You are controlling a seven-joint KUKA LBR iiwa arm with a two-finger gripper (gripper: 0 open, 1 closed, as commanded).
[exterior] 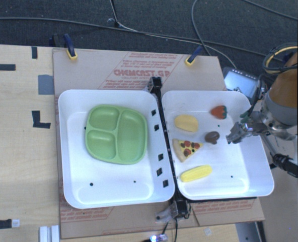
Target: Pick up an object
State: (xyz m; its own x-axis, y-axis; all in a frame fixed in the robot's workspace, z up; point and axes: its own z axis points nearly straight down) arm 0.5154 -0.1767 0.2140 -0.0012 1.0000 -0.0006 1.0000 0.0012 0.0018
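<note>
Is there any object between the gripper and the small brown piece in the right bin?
Nothing visible stands between them. The gripper is just right of the brown piece, with bare floor of the right bin between. The strawberry lies further back and the pizza slice to the left, both off that line.

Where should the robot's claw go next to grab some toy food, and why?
Probably a short slide left, then down: the gripper hovers at the right bin's right side, holding nothing, and the small brown piece lies right beside it, closest of the toys.
</note>
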